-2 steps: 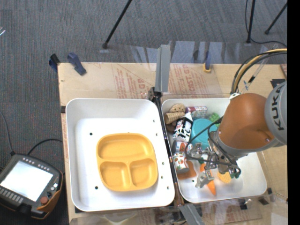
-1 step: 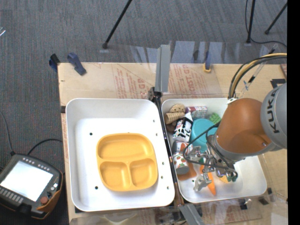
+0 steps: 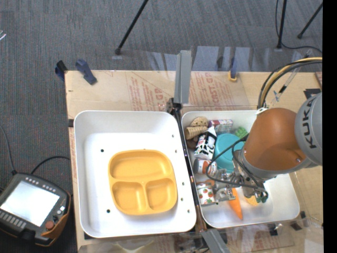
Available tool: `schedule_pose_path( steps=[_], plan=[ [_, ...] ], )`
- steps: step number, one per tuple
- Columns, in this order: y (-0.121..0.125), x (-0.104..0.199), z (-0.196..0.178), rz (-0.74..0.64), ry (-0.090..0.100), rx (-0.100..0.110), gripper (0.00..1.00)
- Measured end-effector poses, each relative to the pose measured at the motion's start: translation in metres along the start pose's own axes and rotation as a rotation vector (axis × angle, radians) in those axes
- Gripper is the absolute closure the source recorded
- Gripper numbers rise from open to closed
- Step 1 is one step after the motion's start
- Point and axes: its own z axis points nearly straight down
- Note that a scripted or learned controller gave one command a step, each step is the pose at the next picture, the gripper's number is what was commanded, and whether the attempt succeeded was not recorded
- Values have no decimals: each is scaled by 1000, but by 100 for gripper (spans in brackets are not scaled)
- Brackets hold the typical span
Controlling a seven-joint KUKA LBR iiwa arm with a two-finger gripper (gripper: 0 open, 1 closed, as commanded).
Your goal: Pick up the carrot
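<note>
1. the gripper [image 3: 243, 187] hangs low over the right bin [image 3: 287, 202], in the lower right of the frame, under the arm's orange band [image 3: 271, 141]. whether the tool is apart, together or clamped on something cannot be told; the wrist and cabling hide it.
2. the carrot [image 3: 236, 207] lies on the white floor of the right bin, just below the gripper, its tip pointing toward the bottom of the frame. whether the tool touches it cannot be told.
3. risk: the carrot tapers to a point, so a grasp near the narrow end would likely squeeze it out and let it slide away.
4. risk: clutter sits close by. a small printed carton [image 3: 207, 194] lies just left of the carrot, and a teal cup [image 3: 227, 146] and a black-and-white carton [image 3: 206, 143] crowd the bin above it. a slightly off descent could catch one of these instead.
5. look: the carrot is small, bright orange, cone-shaped and smooth, probably a hard toy.
6. the yellow divided tray [image 3: 142, 182] sits in the left bin [image 3: 92, 141], well apart from the carrot.
</note>
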Motion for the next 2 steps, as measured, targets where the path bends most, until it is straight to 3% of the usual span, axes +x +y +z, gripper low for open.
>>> schedule_pose_path(
  steps=[1, 2],
  plan=[
    [79, -3, -95, -92, -11, -4, 100],
    [125, -11, -176, -580, -5, -4, 100]
  ],
)
